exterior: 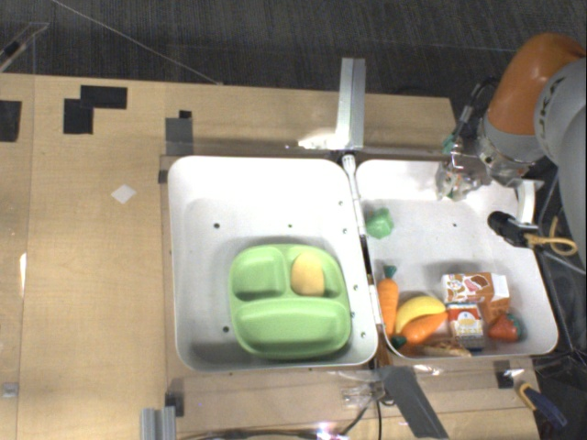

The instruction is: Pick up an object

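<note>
Camera view from above the bench: two shallow white plastic bins sit side by side, and the metal divider post (pixel 352 108) rising at their shared far edge serves as the landmark. Right of the post, over the far rim of the right bin (pixel 541 291), hangs the grey arm with its orange band (pixel 532 81), its small metal gripper (pixel 456 180) pointing down near the bin's far wall; whether the claw is spread or pressed together cannot be told at this size, and nothing can be made out in it.

Below the post and slightly right lies a small green lumpy toy (pixel 378 222), alone on the bin floor. Farther toward the near edge, a cluster crowds the right bin's near corner: an orange toy carrot (pixel 389 299), a yellow toy banana (pixel 418 310), two small printed cartons (pixel 468 305), and a red rounded toy (pixel 505 327).

Below-left of the post, the left bin (pixel 197 246) holds a green compartmented plastic tray (pixel 275 324), with a yellow egg-shaped toy (pixel 308 273) resting in its upper right compartment.
</note>
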`<state>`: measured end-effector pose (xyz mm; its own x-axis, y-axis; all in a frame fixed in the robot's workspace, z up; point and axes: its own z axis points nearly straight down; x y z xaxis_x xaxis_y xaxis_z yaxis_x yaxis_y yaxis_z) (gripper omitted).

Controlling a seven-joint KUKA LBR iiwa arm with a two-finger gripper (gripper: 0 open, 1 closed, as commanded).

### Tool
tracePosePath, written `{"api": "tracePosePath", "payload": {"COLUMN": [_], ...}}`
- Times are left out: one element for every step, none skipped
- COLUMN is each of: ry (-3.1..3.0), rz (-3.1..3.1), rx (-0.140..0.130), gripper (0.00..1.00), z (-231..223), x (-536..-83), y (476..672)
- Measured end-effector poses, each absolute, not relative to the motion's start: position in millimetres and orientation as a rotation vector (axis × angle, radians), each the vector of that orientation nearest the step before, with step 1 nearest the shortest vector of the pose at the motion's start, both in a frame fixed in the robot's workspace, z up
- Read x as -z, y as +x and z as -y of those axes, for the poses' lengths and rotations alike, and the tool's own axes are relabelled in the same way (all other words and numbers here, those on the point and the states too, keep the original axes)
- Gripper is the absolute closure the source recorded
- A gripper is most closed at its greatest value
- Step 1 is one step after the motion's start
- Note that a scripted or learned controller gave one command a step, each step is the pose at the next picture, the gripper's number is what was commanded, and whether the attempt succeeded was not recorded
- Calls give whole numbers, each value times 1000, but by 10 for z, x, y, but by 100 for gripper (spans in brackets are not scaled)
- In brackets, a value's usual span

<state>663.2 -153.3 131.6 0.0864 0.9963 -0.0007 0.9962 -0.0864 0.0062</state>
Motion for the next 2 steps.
{"api": "tracePosePath", "payload": {"ry": [2188, 2132], "rz": [-2248, -2304], "rx": [-7, -4], "gripper": [100, 100], "z": [1266, 1276], "x": [-1818, -1724], "y": [6167, 5648]}}
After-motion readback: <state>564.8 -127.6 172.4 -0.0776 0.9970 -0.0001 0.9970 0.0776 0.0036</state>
